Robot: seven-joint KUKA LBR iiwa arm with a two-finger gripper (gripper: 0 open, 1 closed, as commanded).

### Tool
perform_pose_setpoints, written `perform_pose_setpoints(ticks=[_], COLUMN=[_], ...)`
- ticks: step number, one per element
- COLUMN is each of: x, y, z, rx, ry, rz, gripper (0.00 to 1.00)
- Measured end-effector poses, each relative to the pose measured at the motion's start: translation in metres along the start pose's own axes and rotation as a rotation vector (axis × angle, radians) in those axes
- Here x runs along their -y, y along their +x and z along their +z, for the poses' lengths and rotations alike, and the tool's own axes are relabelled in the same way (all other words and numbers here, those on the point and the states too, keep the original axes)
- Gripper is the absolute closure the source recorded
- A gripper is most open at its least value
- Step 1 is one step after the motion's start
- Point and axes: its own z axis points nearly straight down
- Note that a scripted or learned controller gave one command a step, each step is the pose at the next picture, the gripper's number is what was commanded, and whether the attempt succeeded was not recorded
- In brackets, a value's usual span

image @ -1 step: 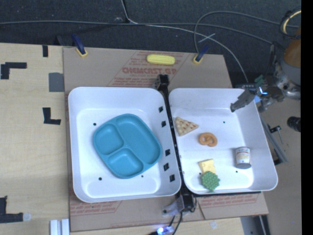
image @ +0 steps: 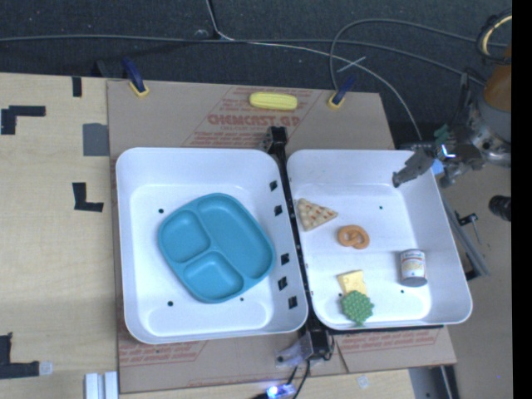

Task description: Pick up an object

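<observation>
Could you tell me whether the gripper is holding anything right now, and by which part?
Nothing is held: the gripper hangs over the right bin's upper right rim.

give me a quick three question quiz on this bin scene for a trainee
1. True or false: the blue divided plate lies in the left bin.
2. Which item lies nearest the right bin's front edge? A) pretzel B) green broccoli piece C) cracker
3. Fill in: the yellow item behind the bins lies on the ____.

Key: 1 true; 2 B; 3 cardboard sheet.
</observation>
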Motion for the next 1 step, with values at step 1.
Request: perform_pose_setpoints(ticks=[1], x=[-0.0002], y=[-0.0036], z=[0.0444], rx=[0.0], ry=[0.004], rz=[0.0], gripper=[0.0])
